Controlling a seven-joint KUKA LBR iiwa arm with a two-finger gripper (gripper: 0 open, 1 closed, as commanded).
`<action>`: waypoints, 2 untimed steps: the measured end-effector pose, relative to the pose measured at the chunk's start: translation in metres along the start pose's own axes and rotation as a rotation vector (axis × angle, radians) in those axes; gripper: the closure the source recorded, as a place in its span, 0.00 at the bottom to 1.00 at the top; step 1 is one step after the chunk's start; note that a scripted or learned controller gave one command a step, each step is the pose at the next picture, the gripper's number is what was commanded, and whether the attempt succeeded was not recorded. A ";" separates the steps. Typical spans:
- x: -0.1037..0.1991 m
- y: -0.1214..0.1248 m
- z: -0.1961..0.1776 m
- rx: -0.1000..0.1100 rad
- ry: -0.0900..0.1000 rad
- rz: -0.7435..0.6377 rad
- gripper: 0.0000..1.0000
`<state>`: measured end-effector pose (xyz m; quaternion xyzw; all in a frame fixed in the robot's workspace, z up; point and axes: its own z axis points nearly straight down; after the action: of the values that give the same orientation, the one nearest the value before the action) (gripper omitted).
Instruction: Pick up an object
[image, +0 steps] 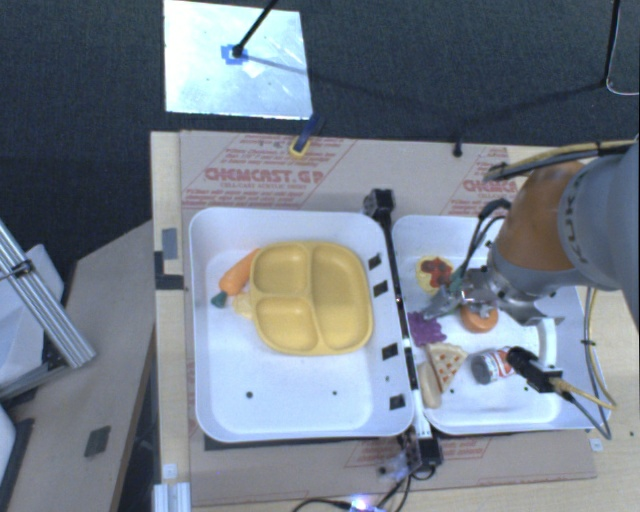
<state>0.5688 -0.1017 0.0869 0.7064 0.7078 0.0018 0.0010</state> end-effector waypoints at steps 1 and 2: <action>-0.003 0.002 -0.013 -0.011 -0.009 0.001 1.00; -0.008 0.007 -0.076 -0.002 -0.002 -0.001 1.00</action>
<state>0.5750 -0.1095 0.1632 0.7059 0.7083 0.0019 0.0027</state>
